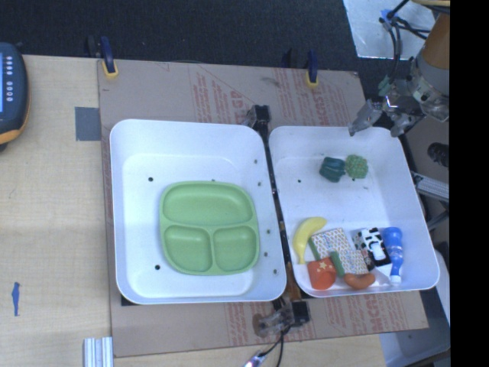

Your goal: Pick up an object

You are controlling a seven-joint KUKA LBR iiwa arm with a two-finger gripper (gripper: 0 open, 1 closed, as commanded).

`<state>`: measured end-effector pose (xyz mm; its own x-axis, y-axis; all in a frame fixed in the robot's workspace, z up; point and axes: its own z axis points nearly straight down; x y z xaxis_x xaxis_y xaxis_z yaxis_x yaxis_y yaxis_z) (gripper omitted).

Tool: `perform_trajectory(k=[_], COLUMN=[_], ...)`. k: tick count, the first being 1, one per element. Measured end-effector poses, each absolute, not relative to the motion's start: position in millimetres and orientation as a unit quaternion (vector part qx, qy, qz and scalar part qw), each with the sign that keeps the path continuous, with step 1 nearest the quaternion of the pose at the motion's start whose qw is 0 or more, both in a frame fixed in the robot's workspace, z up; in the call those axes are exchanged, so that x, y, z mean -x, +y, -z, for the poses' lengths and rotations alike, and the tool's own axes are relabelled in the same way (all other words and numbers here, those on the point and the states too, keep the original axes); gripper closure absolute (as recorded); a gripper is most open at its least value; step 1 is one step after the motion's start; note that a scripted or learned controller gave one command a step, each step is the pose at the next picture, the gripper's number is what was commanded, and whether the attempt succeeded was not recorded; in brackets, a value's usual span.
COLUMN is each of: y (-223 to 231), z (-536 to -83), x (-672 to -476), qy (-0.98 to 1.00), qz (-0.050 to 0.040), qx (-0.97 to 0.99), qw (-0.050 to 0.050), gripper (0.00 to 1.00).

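Green plate (208,227) in left bin (137,140), toys in right bin (294,147)

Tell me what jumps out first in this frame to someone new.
The big green divided plate sits alone in the left bin. The right bin has clutter along its near edge: a yellow banana, a blue bottle and other small items, with a dark teal block touching a green bumpy ball farther back. The tool hovers over that bin's far right corner.
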<state>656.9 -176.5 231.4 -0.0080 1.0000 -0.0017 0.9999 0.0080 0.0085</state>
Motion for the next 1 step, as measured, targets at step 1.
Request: perform_trajectory(k=[1], y=[-213.6], z=[-208.7], x=[-632.7], qy=[0.708], qz=[0.0021], qx=[-0.707], qw=[-0.001], gripper=[0.00])
